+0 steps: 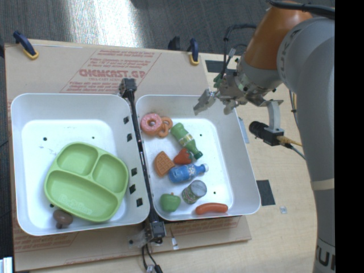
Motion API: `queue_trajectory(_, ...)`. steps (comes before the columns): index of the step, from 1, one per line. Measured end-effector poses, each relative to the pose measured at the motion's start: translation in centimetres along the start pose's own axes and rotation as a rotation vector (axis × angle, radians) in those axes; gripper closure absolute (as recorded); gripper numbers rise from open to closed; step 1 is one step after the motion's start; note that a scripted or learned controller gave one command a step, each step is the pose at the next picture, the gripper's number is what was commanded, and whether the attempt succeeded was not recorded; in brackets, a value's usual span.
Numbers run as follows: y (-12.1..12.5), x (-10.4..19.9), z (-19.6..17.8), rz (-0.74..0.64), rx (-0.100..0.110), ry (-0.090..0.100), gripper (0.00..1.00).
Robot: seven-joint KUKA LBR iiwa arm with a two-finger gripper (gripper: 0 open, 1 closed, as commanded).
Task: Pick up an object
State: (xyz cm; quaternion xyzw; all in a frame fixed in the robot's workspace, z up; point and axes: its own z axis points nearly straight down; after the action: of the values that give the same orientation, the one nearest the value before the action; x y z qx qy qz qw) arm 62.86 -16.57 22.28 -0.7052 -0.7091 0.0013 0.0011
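My tool (pixel 216 102) hangs spread and empty above the right bin's far rim (pixel 170 98). Nearest below it: green bottle (pixel 186 140) and pink donut (pixel 151 123), touching neighbours. Risk: I drop between crowded items, fingers straddle two or clip the bin wall, grasp slips
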Motion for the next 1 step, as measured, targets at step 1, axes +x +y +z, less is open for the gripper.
queue_trajectory(1,-0.88,2.79,13.16,-0.002,0.001,0.0,0.0)
